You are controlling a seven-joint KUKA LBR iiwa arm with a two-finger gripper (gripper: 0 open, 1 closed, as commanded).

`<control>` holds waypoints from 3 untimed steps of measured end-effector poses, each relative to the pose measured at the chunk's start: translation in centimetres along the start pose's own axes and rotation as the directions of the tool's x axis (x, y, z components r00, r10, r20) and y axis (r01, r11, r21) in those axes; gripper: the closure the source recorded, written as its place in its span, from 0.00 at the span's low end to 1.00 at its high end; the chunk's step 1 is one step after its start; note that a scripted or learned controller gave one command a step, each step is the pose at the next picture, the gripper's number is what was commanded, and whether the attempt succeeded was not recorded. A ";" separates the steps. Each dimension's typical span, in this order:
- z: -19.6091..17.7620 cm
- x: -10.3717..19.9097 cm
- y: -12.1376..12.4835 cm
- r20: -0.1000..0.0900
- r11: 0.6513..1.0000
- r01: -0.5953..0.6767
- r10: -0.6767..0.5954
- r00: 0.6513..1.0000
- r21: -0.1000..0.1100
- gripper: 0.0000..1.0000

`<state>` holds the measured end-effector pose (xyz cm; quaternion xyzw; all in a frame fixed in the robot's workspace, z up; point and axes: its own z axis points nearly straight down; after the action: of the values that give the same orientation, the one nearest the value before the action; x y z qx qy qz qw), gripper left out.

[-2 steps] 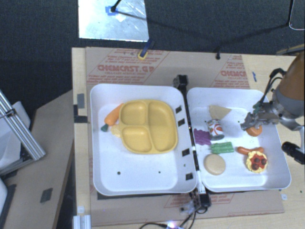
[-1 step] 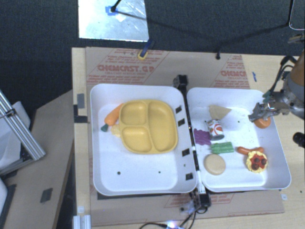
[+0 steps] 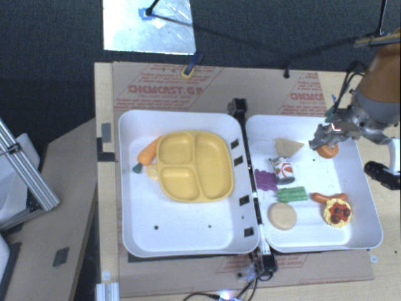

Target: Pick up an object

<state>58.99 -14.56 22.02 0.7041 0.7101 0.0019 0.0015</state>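
Camera view: the grey arm with its orange band reaches in from the right, and its two-finger gripper (image 3: 327,138) hangs low over the far right part of the right-hand shallow white bin (image 3: 369,193). Directly beneath its tip sits a small round orange toy piece (image 3: 327,149), seemingly touching or just under the tool. Whether the tool is apart, together or clamped on that piece cannot be told from this slant.

Elsewhere in that bin lie a tan wedge-shaped piece (image 3: 288,147), a small red-and-white can (image 3: 283,169), a purple bunch of toy grapes (image 3: 265,180), a green ridged block (image 3: 292,194), a round beige disc (image 3: 282,216) and a yellow toy pizza slice with red dots (image 3: 338,211). The left bin (image 3: 135,231) holds a yellow compartment plate (image 3: 193,165) with an orange toy carrot (image 3: 148,150) just to its left.

Judged from this, the step is the grasp itself at the orange piece. The next move calls for a firm close around it, then a straight lift clear of the bin wall close by.
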 end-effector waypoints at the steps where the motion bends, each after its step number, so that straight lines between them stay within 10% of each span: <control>1: -1.2 4.5 2.6 -0.001 1.000 0.001 -0.001 1.000 -0.001 1.00; 3: 0.5 11.0 7.4 0.000 1.000 -0.001 0.001 1.000 0.001 1.00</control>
<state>66.31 -3.45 21.57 0.7045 0.7097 0.0016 0.0013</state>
